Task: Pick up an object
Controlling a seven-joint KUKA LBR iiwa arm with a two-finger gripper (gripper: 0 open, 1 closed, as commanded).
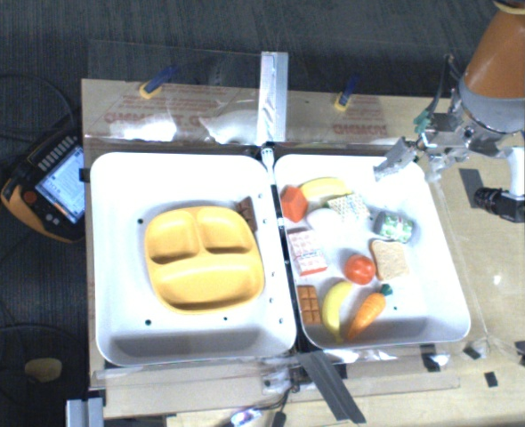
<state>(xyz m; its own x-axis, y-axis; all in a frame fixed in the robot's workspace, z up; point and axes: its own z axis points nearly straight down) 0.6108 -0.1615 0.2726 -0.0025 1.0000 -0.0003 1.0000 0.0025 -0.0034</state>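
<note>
The right bin (449, 301) holds several toy foods: a red piece (294, 203), a yellow fruit (323, 188), a white-and-green packet (347, 206), a green-grey can (393, 227), a slice of bread (390, 259), a tomato (360, 269), a carrot (367, 312), a banana (335, 303), a chocolate bar (308, 303) and a red-and-white carton (305, 250). My gripper (414, 162) hangs over the bin's far right corner, above and to the right of the can. It is open, with nothing between its fingers.
The left bin (111, 238) carries a yellow compartment tray (205, 256), with a small brown piece (246, 210) at its far right corner. A metal divider (272, 87) stands behind the bins. A handheld pendant (53, 185) lies off the bench on the left.
</note>
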